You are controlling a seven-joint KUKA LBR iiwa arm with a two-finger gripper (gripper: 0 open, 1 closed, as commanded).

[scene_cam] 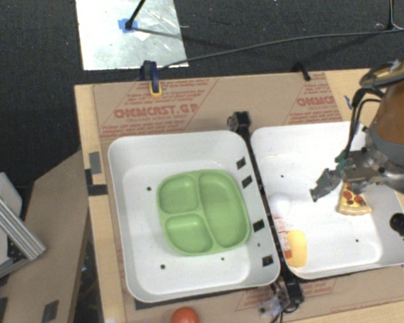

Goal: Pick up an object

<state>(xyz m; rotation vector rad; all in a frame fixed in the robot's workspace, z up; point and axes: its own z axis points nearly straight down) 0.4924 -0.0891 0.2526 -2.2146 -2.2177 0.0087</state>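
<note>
White plastic lines both bins, and the right bin [318, 263] holds the likely targets: a pizza-slice toy [353, 202] near its middle right, and a yellow-orange object [295, 247] at its near left corner, against the wall by the divider. The gripper [322, 185] hangs over the right bin just left of the pizza slice, apart from it, with nothing seen between its fingers; whether the jaws stand spread or closed I cannot tell from this slant. To do the pick well, I judge the arm should centre itself above the slice, turn so the fingers straddle its narrower width, and descend fully to the floor, since the piece looks flat and thin and would slip from a shallow pinch. The slice is tan with red spots and a paler crust edge, lying flat. The yellow object looks rounder and bulkier, perhaps easier to grip, but the wall crowds it. The left bin [131, 199] carries a green divided tray [202, 212], and a red ball [185, 321] sits on the bench in front.
</note>
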